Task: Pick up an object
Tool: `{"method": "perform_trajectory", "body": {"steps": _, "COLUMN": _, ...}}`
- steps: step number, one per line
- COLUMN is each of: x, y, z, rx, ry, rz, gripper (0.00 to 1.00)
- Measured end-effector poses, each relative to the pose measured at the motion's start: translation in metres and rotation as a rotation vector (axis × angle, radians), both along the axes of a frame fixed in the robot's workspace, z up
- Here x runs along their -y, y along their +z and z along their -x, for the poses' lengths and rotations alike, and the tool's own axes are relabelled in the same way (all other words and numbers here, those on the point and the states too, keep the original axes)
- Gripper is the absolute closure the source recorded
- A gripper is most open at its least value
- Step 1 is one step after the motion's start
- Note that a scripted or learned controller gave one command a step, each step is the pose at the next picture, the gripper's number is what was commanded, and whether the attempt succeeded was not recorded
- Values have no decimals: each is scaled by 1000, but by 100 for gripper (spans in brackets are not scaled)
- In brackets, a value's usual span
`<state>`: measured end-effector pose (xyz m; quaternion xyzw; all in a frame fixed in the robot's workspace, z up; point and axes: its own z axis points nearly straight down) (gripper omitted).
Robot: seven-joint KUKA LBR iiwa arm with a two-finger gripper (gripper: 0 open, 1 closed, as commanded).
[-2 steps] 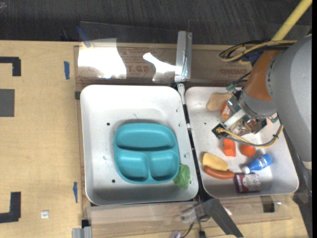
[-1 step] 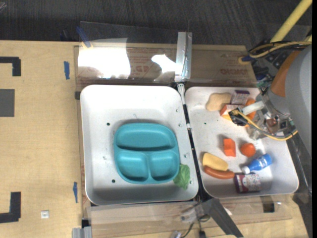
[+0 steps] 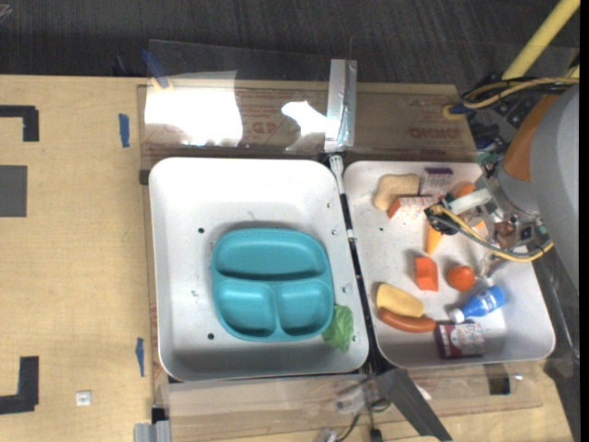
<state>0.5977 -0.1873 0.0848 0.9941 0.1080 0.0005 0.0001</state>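
Note:
The right bin (image 3: 529,339) holds several toy foods. A tan bread piece (image 3: 396,189) and a purple-and-white box (image 3: 438,179) lie at the back. An orange carrot (image 3: 434,239), an orange block (image 3: 425,273) and a red tomato (image 3: 460,275) sit mid-bin. In front lie a blue bottle (image 3: 484,302), a yellow wedge (image 3: 398,298), a red sausage (image 3: 405,321) and a dark red can (image 3: 460,339). My gripper (image 3: 488,233) hangs low over the bin's right side, wrapped in yellow cables, just above the tomato and the bottle.
The left bin (image 3: 175,201) holds a teal divided plate (image 3: 272,282) with a green leafy piece (image 3: 340,328) at its front right corner. A metal divider post (image 3: 340,104) stands behind the bins. The grey arm with its orange band (image 3: 523,153) covers the right bin's far right corner.

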Motion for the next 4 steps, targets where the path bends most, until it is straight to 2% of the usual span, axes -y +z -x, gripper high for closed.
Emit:
{"method": "perform_trajectory", "body": {"steps": 1, "x": -71, "y": 41, "z": -57, "rx": -8, "ry": -2, "rz": -4, "gripper": 0}}
{"method": "perform_trajectory", "body": {"steps": 2, "x": -138, "y": 98, "z": -62, "rx": 1, "ry": -11, "rz": -3, "gripper": 0}}
{"method": "perform_trajectory", "body": {"steps": 3, "x": -81, "y": 66, "z": -62, "rx": -13, "ry": -20, "rz": -1, "gripper": 0}}
{"method": "perform_trajectory", "body": {"steps": 4, "x": -109, "y": 97, "z": -63, "rx": -2, "ry": -13, "rz": -2, "gripper": 0}}
